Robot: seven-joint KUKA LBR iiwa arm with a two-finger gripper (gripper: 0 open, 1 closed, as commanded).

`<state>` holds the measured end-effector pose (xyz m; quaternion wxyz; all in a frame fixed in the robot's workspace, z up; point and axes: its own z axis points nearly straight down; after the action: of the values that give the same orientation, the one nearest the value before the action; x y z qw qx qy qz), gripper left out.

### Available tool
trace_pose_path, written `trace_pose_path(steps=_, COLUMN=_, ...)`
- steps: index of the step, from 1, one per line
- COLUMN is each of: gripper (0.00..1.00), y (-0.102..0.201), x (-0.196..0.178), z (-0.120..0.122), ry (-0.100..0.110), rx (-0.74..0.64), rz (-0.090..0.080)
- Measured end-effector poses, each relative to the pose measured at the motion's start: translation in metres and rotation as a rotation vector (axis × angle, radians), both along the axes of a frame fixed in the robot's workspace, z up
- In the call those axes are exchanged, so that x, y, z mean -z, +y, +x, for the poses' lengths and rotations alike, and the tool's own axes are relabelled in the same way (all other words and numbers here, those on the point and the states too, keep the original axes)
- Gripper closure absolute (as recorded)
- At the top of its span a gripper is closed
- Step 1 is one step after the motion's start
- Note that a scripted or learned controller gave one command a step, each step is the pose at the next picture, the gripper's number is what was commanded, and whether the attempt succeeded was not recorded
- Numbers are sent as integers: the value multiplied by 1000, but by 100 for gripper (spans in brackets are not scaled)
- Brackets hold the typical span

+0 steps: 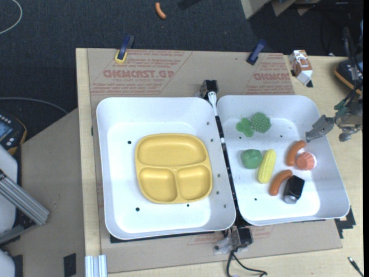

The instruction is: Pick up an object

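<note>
Gripper (340,123) sits at the right edge, cut off by the frame, so whether its fingers are spread or pressed together I cannot tell. Red print on the cardboard (173,68) reads "CHEMCAST GP". The right bin (323,203) holds a corn cob (266,165), two sausages (280,181), green pieces (253,124) and a black object (293,188). A yellow divided plate (172,167) lies in the left bin (115,212).
</note>
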<state>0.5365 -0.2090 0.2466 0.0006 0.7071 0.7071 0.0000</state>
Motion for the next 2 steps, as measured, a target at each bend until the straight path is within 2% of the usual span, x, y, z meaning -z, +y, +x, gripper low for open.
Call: trace_pose_path(steps=2, gripper=0, y=7, x=124, z=-5, ry=6, rx=1, rz=3)
